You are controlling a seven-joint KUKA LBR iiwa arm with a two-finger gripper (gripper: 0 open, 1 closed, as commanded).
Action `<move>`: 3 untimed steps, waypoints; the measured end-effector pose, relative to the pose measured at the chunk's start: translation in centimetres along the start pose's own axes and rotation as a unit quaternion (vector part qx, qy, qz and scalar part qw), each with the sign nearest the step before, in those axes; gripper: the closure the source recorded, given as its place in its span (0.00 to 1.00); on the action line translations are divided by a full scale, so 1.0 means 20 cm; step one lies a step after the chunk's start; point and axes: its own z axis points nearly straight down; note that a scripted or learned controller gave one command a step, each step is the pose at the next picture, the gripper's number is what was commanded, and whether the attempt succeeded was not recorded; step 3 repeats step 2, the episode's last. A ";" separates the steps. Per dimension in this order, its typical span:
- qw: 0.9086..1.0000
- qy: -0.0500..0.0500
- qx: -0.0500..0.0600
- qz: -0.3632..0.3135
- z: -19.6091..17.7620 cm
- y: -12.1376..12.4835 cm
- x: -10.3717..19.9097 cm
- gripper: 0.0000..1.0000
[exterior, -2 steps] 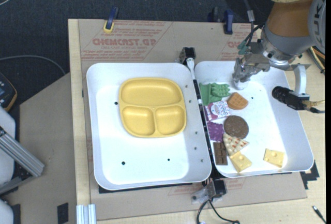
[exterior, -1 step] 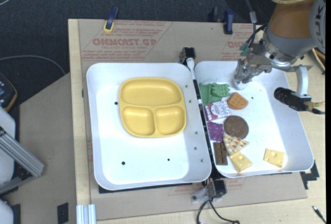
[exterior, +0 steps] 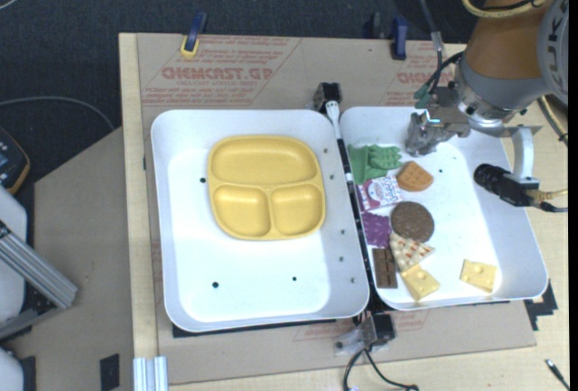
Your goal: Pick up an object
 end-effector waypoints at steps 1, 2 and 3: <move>1.000 0.000 0.000 0.000 0.05 0.04 -0.03 1.00; 1.000 -0.001 -0.003 -0.001 -0.04 0.06 -0.02 1.00; 1.000 -0.001 -0.003 -0.001 -0.04 0.06 -0.02 1.00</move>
